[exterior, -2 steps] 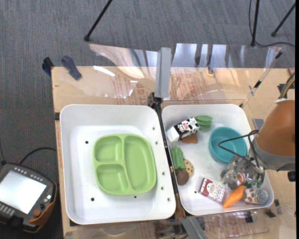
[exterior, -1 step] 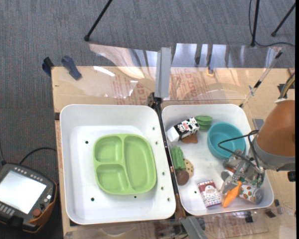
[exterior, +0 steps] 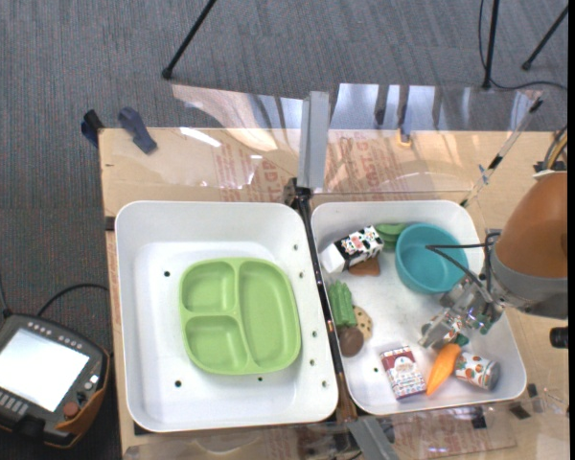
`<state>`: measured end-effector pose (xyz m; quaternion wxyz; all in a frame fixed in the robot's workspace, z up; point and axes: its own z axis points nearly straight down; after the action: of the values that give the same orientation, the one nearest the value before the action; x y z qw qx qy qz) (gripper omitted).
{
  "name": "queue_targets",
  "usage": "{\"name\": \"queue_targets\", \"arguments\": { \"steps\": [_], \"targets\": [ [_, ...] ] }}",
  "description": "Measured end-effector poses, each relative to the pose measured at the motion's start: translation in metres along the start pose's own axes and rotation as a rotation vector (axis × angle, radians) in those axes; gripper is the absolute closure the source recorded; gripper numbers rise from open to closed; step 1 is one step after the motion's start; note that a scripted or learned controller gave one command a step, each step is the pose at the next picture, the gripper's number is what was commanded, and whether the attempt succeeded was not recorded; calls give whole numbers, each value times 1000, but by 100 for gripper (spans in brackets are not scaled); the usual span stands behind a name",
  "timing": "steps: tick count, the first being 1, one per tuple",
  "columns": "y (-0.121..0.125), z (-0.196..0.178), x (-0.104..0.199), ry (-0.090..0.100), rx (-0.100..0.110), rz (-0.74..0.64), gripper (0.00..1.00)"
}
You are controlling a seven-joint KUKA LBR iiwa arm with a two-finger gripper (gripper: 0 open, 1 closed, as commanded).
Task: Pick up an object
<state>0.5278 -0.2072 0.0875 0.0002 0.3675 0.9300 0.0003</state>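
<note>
My gripper (exterior: 447,328) hangs low in the right bin (exterior: 393,405), reaching in from the right edge. Just below it lies an orange carrot (exterior: 441,368), with a small can (exterior: 478,371) on its right side and a red-and-white box (exterior: 400,371) to its left. A teal bowl (exterior: 427,257) sits just up and left of the gripper. Nothing shows held in the gripper.
The right bin also holds a cow-patterned toy (exterior: 362,243), a green vegetable (exterior: 341,303), a cookie (exterior: 362,320), a brown lump (exterior: 350,340) and a green plate (exterior: 391,230) behind the bowl. A green divided tray (exterior: 240,314) lies in the left bin (exterior: 149,257).
</note>
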Motion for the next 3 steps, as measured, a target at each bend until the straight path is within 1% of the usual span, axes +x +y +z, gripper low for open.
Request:
{"name": "queue_targets", "arguments": {
  "steps": [1, 2, 3],
  "targets": [
    [-38, -3, 32, -6, -2, 38, 0],
    [79, 0, 57, 0, -1, -83, 0],
    [149, 1, 21, 2, 2, 113, 0]
  ]
}}
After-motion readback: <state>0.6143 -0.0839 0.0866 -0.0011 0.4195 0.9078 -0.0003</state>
